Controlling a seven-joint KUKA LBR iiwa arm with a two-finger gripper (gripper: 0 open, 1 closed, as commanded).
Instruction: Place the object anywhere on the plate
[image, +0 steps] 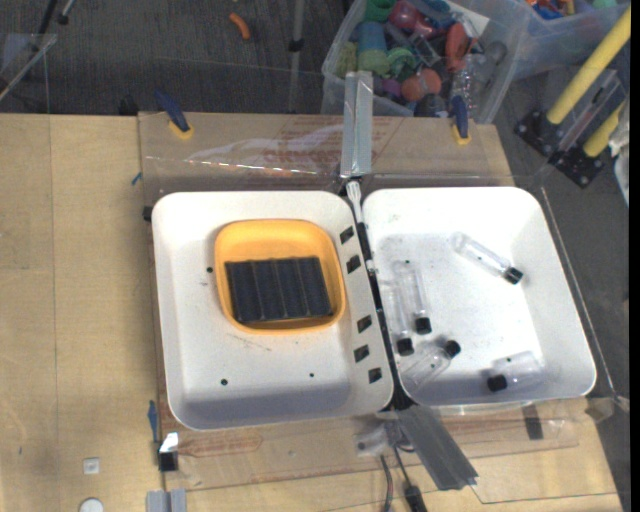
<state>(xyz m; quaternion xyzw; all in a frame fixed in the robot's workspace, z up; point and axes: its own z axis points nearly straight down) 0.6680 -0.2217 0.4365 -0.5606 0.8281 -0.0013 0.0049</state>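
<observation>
Plate (228, 262): orange, in left bin (190, 370); carries dark ribbed block (278, 288), seemingly delivered
Tubes (487, 258): clear, black-capped, scattered in right bin (560, 300)
Gripper: cannot tell

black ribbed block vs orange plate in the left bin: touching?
Touching. The camera view shows the black ribbed block lying flat inside the orange plate, the plate's rim visible around it and no gap beneath.

Wooden bench (70, 300) bears 2 white bins (190, 380).
</observation>
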